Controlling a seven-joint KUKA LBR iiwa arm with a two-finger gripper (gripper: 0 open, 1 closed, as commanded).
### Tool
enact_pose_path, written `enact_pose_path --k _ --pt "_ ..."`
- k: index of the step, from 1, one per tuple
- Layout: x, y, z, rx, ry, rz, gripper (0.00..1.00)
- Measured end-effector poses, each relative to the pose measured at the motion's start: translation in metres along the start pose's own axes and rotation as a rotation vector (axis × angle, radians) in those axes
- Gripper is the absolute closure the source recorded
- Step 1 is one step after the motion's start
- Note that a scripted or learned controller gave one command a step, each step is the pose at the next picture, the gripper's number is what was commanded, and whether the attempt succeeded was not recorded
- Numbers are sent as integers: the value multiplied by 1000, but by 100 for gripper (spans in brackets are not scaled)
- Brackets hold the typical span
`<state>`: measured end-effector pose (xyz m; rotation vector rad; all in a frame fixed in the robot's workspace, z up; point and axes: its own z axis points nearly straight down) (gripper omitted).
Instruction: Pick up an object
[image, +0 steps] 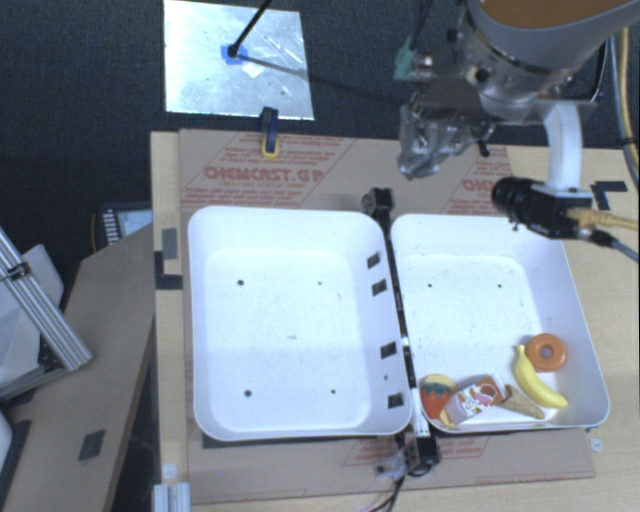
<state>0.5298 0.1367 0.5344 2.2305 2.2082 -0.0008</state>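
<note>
Tool (432, 150) is hanging beyond the right bin (585, 330), well apart from its contents; whether it is released or clenched I cannot tell. Nearest, along that bin's front wall, are lying a banana (536, 381), an orange ring (546, 351), a packet (474, 398). Nothing is being lifted; the whole pick is remaining.

It looked like a robotics lab or test cell. Two plain white bins (290, 225) sat clipped together on a printed cardboard sheet (265, 172) over a bare bench. Aluminium framing (40, 315) stood at the left, loose cables (612, 222) ran at the right, and a foil square (238, 58) lay on dark flooring beyond.
</note>
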Motion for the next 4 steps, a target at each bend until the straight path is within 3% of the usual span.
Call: enact_pose_path --k 1,3,4 --pt "-71 82 61 1 0 -4 100" --pt "-171 140 147 2 1 -7 100" --pt "-168 139 144 -1 2 -11 0"
